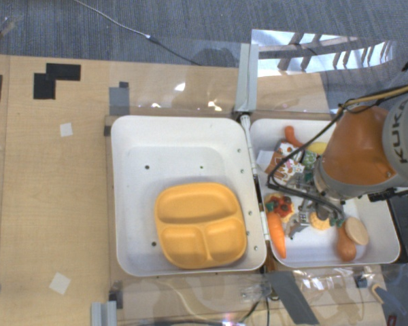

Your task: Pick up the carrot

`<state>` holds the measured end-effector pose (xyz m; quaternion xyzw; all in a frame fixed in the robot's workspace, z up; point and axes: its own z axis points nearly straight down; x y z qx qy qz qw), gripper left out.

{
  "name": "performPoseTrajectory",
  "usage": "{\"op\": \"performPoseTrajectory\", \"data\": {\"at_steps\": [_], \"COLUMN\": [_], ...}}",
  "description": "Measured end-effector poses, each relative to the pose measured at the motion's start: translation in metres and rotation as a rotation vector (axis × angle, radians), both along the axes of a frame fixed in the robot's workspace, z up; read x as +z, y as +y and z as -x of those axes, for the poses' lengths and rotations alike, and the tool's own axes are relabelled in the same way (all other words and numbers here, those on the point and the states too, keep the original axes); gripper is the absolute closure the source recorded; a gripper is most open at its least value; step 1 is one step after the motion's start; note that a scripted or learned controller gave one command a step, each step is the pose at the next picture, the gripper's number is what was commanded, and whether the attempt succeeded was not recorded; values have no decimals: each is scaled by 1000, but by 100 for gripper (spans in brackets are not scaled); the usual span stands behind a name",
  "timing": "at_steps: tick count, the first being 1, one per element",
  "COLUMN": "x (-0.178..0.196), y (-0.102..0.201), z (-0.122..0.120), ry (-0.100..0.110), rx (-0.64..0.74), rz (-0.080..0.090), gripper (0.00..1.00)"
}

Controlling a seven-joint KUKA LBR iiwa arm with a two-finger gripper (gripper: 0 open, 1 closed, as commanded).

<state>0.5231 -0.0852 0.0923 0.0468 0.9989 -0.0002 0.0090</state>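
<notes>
Orange carrot (277, 234) is being crowded by mixed toys (292, 168) in right bin (381, 250); gripper (296, 224) is being hovered beside carrot, pincer state unreadable. Yellow tray (200, 224) is being held in left bin (143, 161).

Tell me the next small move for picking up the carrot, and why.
Probably shift the gripper a little toward the left bin and lower it over the carrot. The carrot lies loose along the left wall of the right bin, just beside the gripper, with nothing seen gripped yet.
</notes>
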Motion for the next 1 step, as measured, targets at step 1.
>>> {"op": "performPoseTrajectory", "data": {"at_steps": [1], "x": [13], "y": [1], "z": [-4], "ry": [-11], "rx": [6], "rz": [1], "gripper": [100]}}
